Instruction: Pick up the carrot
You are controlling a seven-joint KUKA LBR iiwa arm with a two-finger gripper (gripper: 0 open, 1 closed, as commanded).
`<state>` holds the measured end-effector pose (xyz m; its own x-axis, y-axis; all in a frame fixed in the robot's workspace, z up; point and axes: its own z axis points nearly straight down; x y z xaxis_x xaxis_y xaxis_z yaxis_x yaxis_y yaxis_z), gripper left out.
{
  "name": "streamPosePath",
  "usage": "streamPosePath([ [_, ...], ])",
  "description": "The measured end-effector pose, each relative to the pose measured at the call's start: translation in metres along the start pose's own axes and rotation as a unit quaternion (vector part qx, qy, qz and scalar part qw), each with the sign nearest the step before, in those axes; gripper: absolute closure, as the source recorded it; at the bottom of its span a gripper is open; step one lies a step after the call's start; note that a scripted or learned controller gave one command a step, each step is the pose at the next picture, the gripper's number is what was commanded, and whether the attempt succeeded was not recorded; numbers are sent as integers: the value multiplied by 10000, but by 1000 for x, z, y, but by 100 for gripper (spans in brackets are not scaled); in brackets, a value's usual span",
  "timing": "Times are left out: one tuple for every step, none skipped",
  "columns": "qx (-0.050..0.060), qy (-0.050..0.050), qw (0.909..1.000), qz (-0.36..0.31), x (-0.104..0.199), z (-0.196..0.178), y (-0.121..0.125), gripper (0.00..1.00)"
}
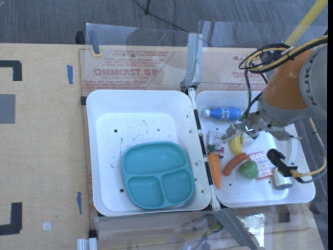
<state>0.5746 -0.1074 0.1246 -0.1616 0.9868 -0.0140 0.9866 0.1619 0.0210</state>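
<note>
Two shallow white plastic bins sit side by side on the bench; the left bin (104,113) holds a single teal plastic plate with three compartments (157,174), lying toward its near right corner; the right bin (304,191) holds the smaller items. One slim orange carrot (214,169) lies along the right bin's left wall, just beside the divider between the bins, pointed end toward the near edge; nothing is touching it from above. Near it to the right lies one reddish-orange sausage-shaped piece (234,163), and touching that piece's right end is one round green fruit-like object (249,169); one yellow banana-like piece (237,144) lies just above them; one clear plastic bottle with a blue label (223,113) rests on its side near the bin's far edge; one small printed packet (215,138) lies by the left wall above the carrot, and one red-and-white card (261,162) lies right of the green object. The single grey and orange arm (291,87) reaches in from the right; its gripper (242,128) hangs over the banana-like piece, apart from the carrot; whether its tips are spread or pressed together cannot be made out.
</note>
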Motion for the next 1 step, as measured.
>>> streamPosePath([
  [-189, -106, 9951, -967, 2, 16, -20, 0],
])
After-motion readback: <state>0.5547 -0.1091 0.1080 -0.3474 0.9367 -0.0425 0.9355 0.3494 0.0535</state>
